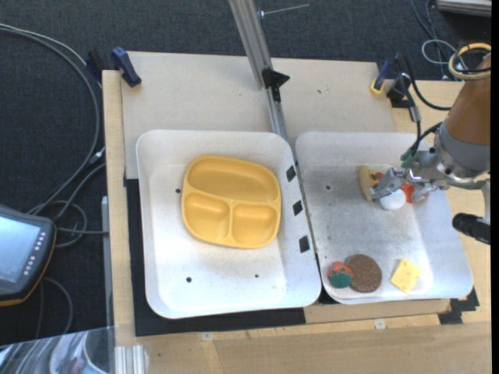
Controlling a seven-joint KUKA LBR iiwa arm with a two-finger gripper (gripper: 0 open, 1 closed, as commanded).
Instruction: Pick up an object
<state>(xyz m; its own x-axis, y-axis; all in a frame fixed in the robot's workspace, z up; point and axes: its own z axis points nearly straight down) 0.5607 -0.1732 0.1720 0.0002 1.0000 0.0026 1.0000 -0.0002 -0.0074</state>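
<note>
Bins sit side by side on the bench. The left white shallow plastic bin holds a yellow 3-compartment plastic tray, lying flat near its middle. The right white shallow plastic bin carries the small pieces: a red and green toy strawberry touching a round brown cookie-like disc at the near rim, a yellow wedge of toy cheese just beside them, and farther back a tan bread-like piece next to a small white rounded object.

The two-finger gripper is low over that far cluster, so the white object or the tan piece looks like the target. To do the grasp well, the claw should centre on 1 item alone, come straight down and close before lifting slowly; catching 2 neighbours at once risks a slip.

Whether the claw is wide, narrow or gripping anything, I cannot tell: its tip merges with orange and white shapes. The white object's form is blurred, and the arm is cut off at the right.
</note>
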